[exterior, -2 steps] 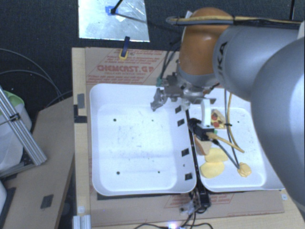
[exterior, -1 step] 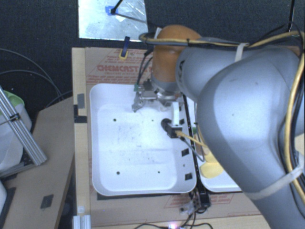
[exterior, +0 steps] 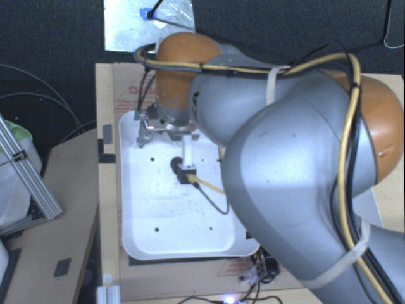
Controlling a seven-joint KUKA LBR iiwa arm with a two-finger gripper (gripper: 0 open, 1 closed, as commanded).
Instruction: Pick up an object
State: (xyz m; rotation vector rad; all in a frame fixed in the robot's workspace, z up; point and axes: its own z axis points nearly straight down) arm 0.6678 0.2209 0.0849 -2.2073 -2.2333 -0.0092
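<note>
My gripper (exterior: 145, 133) hangs low over the far left corner of the left white bin (exterior: 128, 236), below the orange wrist band (exterior: 180, 65). From this angle I cannot make out how its jaws stand, and nothing shows between them. The bin floor in view is white with a few small dark dots. My grey arm sweeps in from the right and hides the bin's right side and the other bin.
A silvery sheet (exterior: 149, 14) lies on the dark cloth beyond the bench. An aluminium frame (exterior: 28, 176) and a green-and-white object (exterior: 18, 138) stand at the left. Loose wires (exterior: 259, 274) sit at the bench's front edge.
</note>
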